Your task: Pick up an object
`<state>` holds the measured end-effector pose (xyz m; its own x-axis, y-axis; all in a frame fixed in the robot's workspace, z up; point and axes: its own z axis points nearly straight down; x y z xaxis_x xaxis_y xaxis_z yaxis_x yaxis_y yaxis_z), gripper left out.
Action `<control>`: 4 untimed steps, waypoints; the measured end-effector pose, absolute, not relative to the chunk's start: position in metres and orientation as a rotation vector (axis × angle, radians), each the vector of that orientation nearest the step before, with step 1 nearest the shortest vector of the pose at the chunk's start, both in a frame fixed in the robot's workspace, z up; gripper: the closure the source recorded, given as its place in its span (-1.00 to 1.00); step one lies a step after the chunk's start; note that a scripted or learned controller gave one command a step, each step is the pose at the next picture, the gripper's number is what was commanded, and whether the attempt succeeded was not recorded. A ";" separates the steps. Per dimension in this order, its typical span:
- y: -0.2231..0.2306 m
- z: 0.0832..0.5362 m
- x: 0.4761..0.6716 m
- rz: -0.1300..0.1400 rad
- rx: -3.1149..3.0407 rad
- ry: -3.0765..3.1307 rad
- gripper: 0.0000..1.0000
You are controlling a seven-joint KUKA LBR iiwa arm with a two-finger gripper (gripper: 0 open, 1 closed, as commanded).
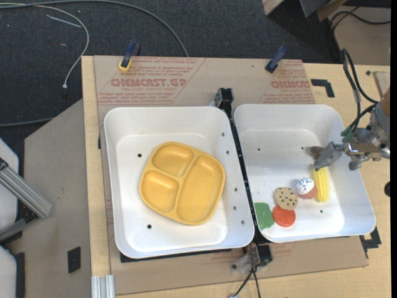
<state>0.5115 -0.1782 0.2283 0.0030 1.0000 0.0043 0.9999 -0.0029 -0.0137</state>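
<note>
The gripper (324, 158) reaches in from the right over the right bin (273, 120), its grey tip hanging just above the upper end of a yellow corn cob (322, 184). Whether its fingers are apart or together cannot be told from here, and nothing shows between them.

The corn cob lies roughly upright in the picture, near the bin's right wall. Touching its left side is a small white ball with blue spots (304, 185), with a bit of pink just under it. Left and below sits a round tan cookie with dark chips (286, 197), and beneath that a flat red disc (285, 217). A green leaf-shaped piece (263, 215) lies just beside the disc, against the bin's left wall. These things crowd together in the lower right part of the bin.

The left bin (121, 166) holds a yellow plastic plate (182, 182) with three compartments, smooth and rounded at the corners.

Both bins are shallow, white and glossy, and stand side by side on a sheet of printed brown cardboard (155, 79), clamped at the top edge by two blue clips (128, 54). The bench stands on dark carpet (186, 11), where a thin pale cable (74, 23) trails.
</note>
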 end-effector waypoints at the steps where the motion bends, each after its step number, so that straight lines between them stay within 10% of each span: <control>1: -0.178 0.234 0.514 0.000 -2.220 -2.220 -1.00; 4: -0.182 0.092 0.523 -0.003 -2.236 -2.229 -1.00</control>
<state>0.5233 -0.1821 0.0919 0.0032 0.9999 -0.0098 0.9999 -0.0031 0.0122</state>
